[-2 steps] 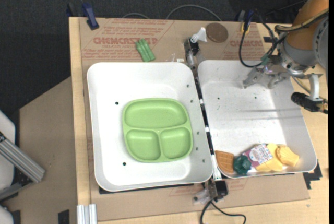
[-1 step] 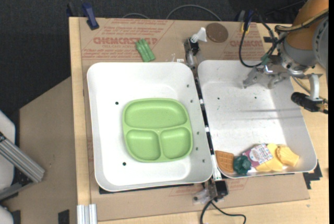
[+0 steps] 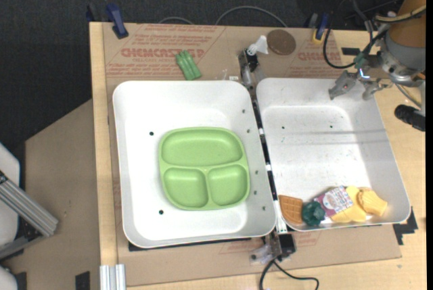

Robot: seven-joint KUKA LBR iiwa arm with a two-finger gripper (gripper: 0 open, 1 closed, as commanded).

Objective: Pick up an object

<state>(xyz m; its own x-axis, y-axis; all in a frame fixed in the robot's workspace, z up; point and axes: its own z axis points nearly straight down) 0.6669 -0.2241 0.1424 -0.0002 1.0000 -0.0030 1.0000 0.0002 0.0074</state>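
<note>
My gripper (image 3: 353, 87) hangs over the far right rim of the right bin (image 3: 325, 140), its two fingers spread apart with nothing between them. Small objects are bunched in that bin's near right corner: an orange waffle-like piece (image 3: 290, 209), a dark green lump (image 3: 312, 214), a pink and white packet (image 3: 336, 199) and yellow pieces (image 3: 369, 204). They lie well below the gripper in the view, far from it. In the left bin (image 3: 135, 113) rests a green divided plate (image 3: 203, 167).
On the cardboard behind the bins lie a small green object (image 3: 189, 65) and a brown disc (image 3: 281, 42). Blue clamps (image 3: 118, 19) grip the bench's far edge. A fixture (image 3: 250, 65) with cables stands between the bins at the back.
</note>
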